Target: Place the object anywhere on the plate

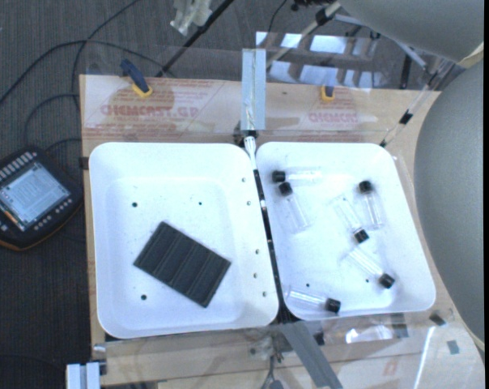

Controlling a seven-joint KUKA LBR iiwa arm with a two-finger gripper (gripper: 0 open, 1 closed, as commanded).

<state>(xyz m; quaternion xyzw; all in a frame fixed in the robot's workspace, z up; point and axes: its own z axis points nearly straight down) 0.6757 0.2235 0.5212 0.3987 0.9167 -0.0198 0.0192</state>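
Six-odd vials right; plate left.

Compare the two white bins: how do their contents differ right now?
The left bin holds a single dark ribbed plate, lying flat and askew; the right bin holds several clear vials with black caps, such as one near its front edge. The plate is opaque and large; the vials are see-through, small and scattered at different angles. Both bins are shallow, white and sit side by side.
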